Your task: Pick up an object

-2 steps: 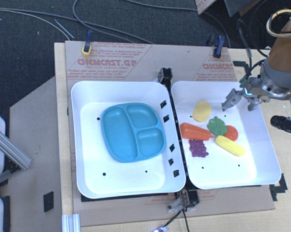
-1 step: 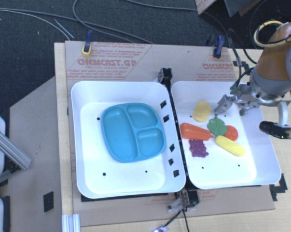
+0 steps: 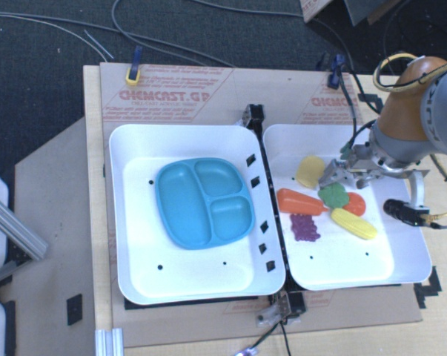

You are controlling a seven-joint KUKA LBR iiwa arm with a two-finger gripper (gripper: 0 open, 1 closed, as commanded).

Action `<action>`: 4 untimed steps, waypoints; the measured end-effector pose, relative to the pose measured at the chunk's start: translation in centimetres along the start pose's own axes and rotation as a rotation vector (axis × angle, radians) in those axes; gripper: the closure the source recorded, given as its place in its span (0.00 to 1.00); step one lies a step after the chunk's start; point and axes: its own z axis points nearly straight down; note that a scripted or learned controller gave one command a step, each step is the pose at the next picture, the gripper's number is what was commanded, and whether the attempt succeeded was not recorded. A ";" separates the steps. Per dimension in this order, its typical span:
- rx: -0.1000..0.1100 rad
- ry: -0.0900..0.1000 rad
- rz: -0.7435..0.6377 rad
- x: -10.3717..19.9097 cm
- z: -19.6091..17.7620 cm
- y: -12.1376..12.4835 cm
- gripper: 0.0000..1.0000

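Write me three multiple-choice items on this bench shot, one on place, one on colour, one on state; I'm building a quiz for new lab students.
1. Where does the blue divided plate lie?
A. In the left bin
B. In the right bin
C. On the floor

2. What colour is the toy carrot?
A. Purple
B. Orange
C. White

3. How does the gripper stand?
A. Raised far above the bench
B. Low over the toy food in the right bin
C. Resting on the plate

Answers: 1 A, the plate sits in the left bin. 2 B, it is orange beside the purple grapes. 3 B, it hangs just above the green piece.
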 end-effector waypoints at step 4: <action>-0.013 -0.004 -0.001 -0.4 -17.8 0.7 1.00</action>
